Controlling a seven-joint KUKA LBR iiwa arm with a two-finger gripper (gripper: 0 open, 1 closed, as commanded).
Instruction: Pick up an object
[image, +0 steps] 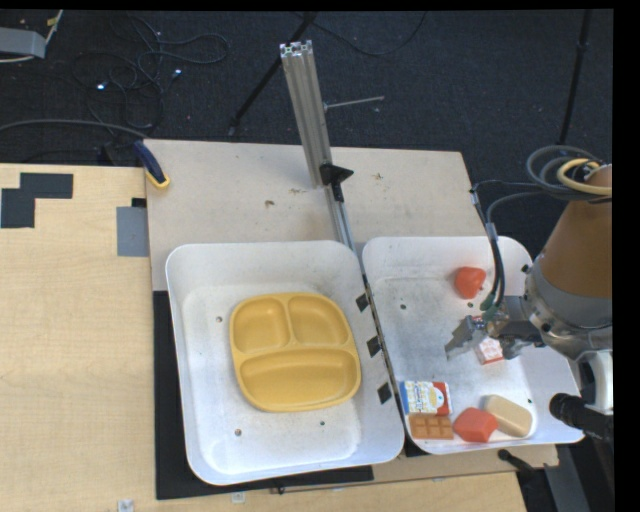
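Observation:
My gripper (487, 335) hangs low over the middle of the right bin (420, 262), at the end of the grey arm with the orange band. A small white and red block (489, 351) lies right under it; whether it is gripped is unclear. A round red piece (469, 281) rests further back in the same bin. Along the bin's front edge lie a small carton (425, 397), a brown waffle (432, 427), a red wedge (475, 425) and a beige bun (509, 415).
The left bin (200, 300) holds a yellow divided plate (295, 351). A metal post (310, 110) rises behind the bins, where they meet. Cables trail over the dark floor at the back.

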